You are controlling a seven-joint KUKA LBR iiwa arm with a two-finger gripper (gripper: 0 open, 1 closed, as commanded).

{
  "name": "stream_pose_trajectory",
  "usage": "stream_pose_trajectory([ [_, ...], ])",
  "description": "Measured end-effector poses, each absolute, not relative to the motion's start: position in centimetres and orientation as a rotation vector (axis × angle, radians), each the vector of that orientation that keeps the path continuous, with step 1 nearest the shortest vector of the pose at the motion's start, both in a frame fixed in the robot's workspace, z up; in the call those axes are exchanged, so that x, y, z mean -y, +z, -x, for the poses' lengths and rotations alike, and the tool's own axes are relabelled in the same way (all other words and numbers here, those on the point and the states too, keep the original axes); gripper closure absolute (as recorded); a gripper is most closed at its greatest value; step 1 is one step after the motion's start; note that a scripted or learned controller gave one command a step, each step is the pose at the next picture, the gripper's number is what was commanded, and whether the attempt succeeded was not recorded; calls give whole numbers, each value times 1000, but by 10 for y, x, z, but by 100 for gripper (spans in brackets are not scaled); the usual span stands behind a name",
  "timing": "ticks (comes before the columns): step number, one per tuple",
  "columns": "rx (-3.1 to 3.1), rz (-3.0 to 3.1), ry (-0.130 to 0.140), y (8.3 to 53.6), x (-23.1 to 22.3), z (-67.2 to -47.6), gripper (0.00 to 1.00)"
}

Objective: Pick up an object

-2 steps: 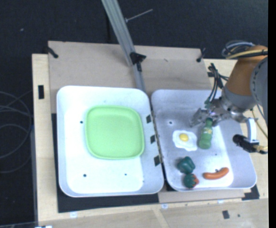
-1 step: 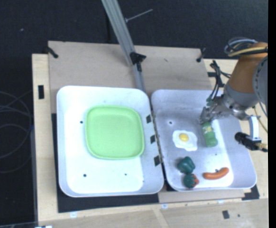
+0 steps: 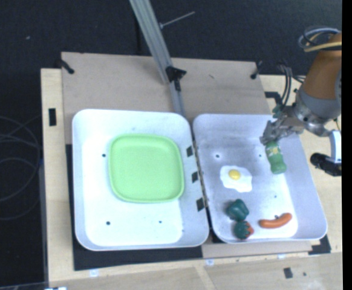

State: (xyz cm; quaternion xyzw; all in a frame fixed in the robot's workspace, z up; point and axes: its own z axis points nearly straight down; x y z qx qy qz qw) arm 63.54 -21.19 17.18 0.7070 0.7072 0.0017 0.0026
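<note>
In the right bin [image 3: 297, 222], toward the frame's right, the pincer [image 3: 274, 139] sits directly over a green bottle-like toy [image 3: 277, 161]; its grip is unclear, so no lift is confirmed.

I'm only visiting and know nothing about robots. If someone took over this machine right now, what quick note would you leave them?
Gripper: over the upper right of the right bin, directly above a light green object. Whether it has hold of that object can't be told.
Right bin also holds a fried egg toy, a dark green pepper, a small dark green and red piece and a sausage.
Left bin holds a green plate.
Done: no lift confirmed.
Left: grasp one object and raise it.
</note>
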Motion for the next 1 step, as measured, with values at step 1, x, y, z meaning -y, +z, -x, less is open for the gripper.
stream_pose_trajectory([
  [1,-2218,-2219,4,220,213,-636,100],
])
